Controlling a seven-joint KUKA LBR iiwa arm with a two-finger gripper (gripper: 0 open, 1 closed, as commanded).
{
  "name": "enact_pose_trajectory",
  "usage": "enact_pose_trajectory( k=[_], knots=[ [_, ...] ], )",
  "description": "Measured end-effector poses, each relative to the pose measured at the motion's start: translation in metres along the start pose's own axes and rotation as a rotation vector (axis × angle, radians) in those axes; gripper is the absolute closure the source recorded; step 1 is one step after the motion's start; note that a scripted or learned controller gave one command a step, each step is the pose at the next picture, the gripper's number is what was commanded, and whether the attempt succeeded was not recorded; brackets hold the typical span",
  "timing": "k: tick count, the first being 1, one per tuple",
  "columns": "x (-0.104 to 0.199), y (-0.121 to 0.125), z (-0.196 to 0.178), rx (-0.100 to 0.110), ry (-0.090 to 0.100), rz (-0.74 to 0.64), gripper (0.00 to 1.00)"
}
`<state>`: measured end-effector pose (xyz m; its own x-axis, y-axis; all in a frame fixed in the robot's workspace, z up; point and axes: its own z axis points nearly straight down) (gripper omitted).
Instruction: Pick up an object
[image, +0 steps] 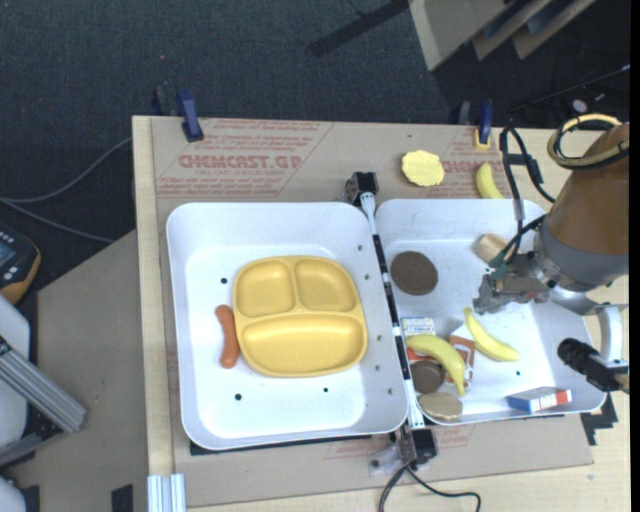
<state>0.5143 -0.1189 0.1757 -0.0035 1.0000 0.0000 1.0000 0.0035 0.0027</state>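
Reaching in from the right edge of the frame, the grey arm with its orange band hangs over the right bin (560, 225), and its claw (508, 288) sits low near the middle of that bin, just above and to the left of a small banana (490, 338). How wide the claw stands cannot be told from this slanted look down; nothing can be seen held in it.

As a judgement, the pick is not yet made. The arm seems set for a grab, and every object lies on the bin floor or the tabletop. Closing on something and lifting it clear is all left to do. The likeliest target is the small banana just below the claw, though a tan block (490, 246) lies close by at its upper side.

The right bin also holds a brown disc (413, 272) towards its upper left, a larger banana (442, 357) lower down, a second dark disc (428, 376) and a tan one (440, 405) near the lower left corner, and a blue and white box (538, 400) at the lower right.

The left bin (190, 300) carries a yellow divided tray (298, 315) with a toy sausage (228, 335) lying just to its left.

On the tabletop (150, 300) beyond the bins rest a yellow disc (423, 168) and another little banana (488, 182).

Red print on the tabletop's cardboard cover reads roughly "CHEMCAST", repeated in the upper part of the frame. A small packet (416, 326) beside the divider bears markings too small to read.
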Motion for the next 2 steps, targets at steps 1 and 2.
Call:
enact_pose_trajectory(
  k=[1, 2],
  knots=[
    [-0.002, 0.001, 0.003, 0.002, 0.0, 0.003, 0.0],
    [-0.039, 0.004, 0.096, 0.007, 0.001, 0.007, 0.0]
  ],
)
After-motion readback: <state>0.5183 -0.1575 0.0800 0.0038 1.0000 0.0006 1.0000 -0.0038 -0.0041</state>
